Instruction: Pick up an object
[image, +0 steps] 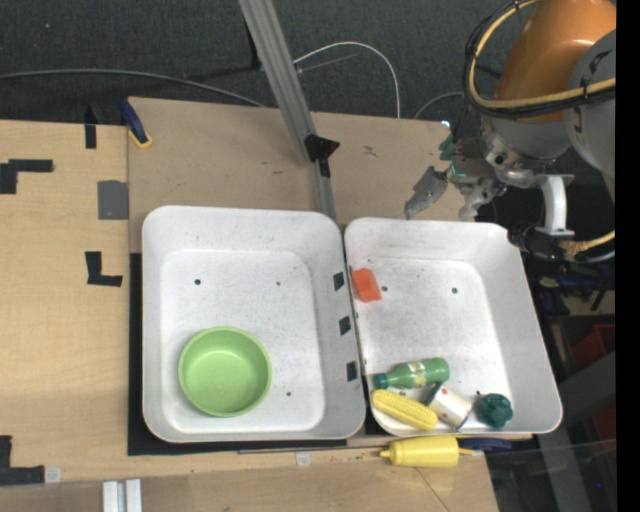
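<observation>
My tool (452, 192) hangs above the far rim of the right bin (520, 300), fingers spread apart and holding nothing. The candidates lie well away from it: an orange block (366, 285) near the bin's left wall, and a crowded cluster at the near edge, with a green bottle (413, 375), a corn cob (404, 410), a small white cylinder (452, 405) and a dark green toy (493, 408). The left bin (160, 300) holds a green bowl (225, 371); a yellow bottle (424, 453) lies on the desk (220, 150) outside. I judge the cluster risky: neighbours touch, so my fingers could land on two things or nudge one aside, and the round bottle could roll free.
</observation>
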